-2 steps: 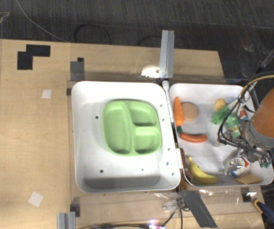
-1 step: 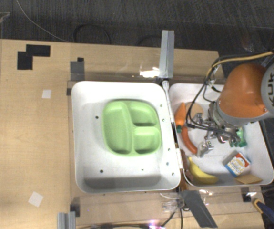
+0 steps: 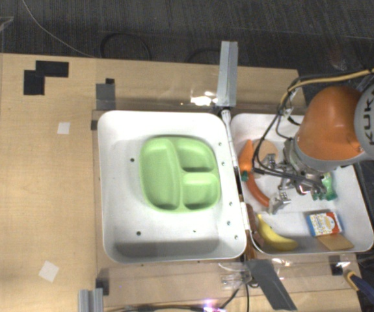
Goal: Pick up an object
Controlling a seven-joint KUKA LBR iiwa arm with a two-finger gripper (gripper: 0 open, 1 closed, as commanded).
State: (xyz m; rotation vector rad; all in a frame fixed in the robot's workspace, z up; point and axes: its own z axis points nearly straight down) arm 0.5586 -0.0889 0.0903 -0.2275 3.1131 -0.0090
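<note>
You see two bins of smooth white plastic, the left bin point(image 3: 118, 174) with a soft sheen and the right bin point(image 3: 356, 194) the same. The green tray point(image 3: 177, 173) looks like matt plastic, smooth. The bench point(image 3: 37, 194) looks like pale wood, matt. The floor point(image 3: 141, 12) looks like dark rough carpet. The arm's orange band point(image 3: 326, 125) is glossy and smooth. The gripper point(image 3: 284, 197) looks like bare metal. The banana point(image 3: 274, 234) has a smooth yellow skin.

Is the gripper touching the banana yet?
Apart. In the camera view, bare white bin floor shows between the gripper and the banana lying nearer the bin's front edge.
</note>
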